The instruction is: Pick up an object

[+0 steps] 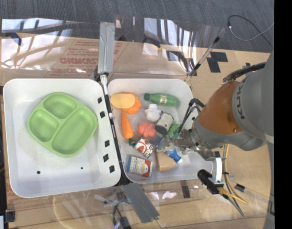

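Small can (139, 166), white-red label, lying sideways

red print on the flattened cardboard (65, 56) behind the bins reads, seemingly, "chemcast" in outlined capitals; the smaller red lines above it are too fine to read. white letters "ku" stand on the arm's orange band (227, 113). labels on the small cans (139, 166) are illegible.

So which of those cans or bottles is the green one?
The green bottle, lying on its side along the right bin's far wall. The cans nearby are red, white or dark.
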`<state>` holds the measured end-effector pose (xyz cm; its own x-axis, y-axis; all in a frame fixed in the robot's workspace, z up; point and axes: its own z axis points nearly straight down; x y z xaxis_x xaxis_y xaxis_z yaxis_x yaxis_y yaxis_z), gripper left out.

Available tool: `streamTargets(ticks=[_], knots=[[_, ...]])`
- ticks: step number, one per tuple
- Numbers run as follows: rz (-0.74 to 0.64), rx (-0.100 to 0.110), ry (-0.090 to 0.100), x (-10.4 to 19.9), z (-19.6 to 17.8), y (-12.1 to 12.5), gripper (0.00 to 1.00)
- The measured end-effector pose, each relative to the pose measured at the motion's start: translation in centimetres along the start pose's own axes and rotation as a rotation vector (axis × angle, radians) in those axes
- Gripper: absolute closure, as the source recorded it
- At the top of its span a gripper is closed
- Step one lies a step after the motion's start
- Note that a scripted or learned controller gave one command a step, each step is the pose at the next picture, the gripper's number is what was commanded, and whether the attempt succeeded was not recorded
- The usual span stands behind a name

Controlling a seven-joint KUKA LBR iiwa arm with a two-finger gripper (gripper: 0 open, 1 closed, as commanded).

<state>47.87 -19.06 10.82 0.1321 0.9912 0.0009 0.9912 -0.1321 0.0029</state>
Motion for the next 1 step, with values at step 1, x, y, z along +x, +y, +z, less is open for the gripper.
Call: streamTargets(ticks=[1], knots=[[-0.173, 0.004, 0.000, 1.95, -6.58, 1.93, 0.00]])
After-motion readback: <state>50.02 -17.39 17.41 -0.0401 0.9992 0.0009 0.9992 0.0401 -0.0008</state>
